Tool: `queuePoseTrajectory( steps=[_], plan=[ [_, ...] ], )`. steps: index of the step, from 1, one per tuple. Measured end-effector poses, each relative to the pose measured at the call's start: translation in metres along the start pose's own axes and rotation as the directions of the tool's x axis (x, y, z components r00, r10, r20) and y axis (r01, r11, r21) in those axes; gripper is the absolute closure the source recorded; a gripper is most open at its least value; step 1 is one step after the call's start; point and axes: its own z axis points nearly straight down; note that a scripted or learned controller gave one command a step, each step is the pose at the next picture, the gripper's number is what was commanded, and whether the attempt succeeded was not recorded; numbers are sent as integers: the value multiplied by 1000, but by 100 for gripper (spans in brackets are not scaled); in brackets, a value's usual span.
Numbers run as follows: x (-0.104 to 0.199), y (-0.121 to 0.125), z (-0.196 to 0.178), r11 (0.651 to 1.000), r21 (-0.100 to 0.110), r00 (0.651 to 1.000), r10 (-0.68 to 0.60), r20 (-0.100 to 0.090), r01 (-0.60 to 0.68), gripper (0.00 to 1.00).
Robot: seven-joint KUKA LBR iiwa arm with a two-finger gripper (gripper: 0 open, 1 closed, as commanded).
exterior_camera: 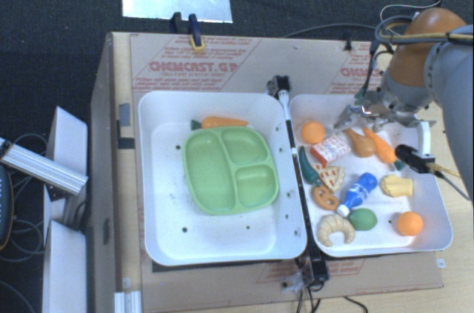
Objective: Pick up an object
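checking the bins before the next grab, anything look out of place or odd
One thing: a toy carrot lies in the left bin, wedged behind the green divided tray against the far wall, apart from the other toy food piled in the right bin. Nothing looks spilled or broken.

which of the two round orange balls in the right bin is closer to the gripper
The orange ball at the bin's upper left, beside the gripper; the other ball lies at the lower right corner.

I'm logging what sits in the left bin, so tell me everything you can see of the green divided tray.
The green divided tray is a pale green, plastic-looking plate with rounded corners and three compartments: one long one on its left side, two smaller ones on the right. It lies flat and slightly rotated in the left bin, near the divider. Nothing lies in its compartments. A toy carrot sits against its far edge.
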Motion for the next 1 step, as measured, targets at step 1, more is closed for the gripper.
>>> queuePoseTrajectory(
  steps=[1],
  plan=[
    [22, -39, 0, 1000, 2, 1000, 3, 0, -3, 0]
  ],
)
